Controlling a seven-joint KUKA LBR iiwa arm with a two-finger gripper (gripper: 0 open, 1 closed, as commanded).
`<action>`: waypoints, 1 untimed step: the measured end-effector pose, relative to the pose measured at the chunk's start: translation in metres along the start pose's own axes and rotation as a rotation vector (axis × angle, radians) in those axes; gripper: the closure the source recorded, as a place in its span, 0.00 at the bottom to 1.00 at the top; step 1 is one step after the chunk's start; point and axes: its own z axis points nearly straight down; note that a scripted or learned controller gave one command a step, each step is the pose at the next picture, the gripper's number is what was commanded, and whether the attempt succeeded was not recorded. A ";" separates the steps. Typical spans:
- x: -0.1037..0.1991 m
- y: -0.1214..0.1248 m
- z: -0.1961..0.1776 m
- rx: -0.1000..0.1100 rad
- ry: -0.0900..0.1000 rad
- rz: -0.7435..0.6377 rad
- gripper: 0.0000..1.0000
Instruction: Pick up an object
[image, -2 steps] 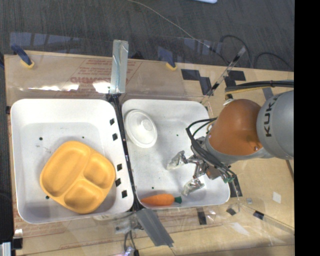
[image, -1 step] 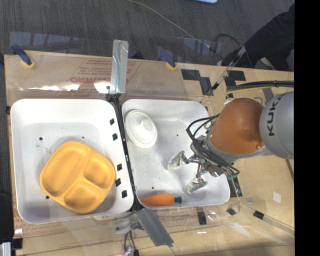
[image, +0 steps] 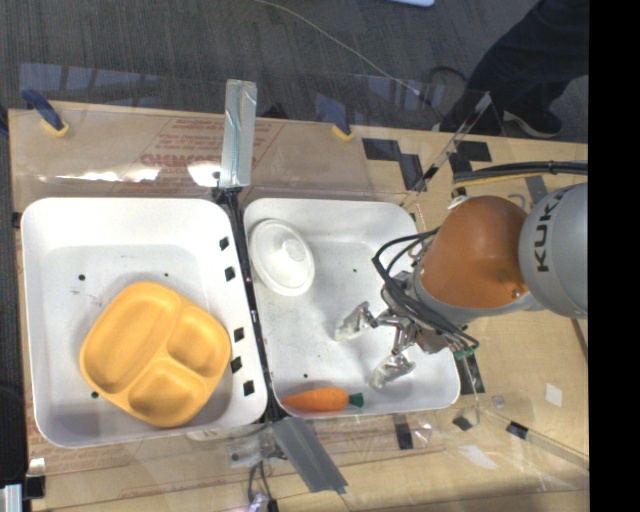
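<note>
Gripper is being held open over the right bin, nothing between fingers; carrot is lying at seven o'clock against the wall, likely the target.

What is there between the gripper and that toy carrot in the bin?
Nothing visible. The gripper hangs over the right bin, and the carrot lies by the near wall, down and to the left of it. Bare white bin floor separates them. The white lid sits off toward the far corner.
</note>
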 end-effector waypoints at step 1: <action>-0.024 -0.006 0.000 -0.002 0.001 -0.180 0.00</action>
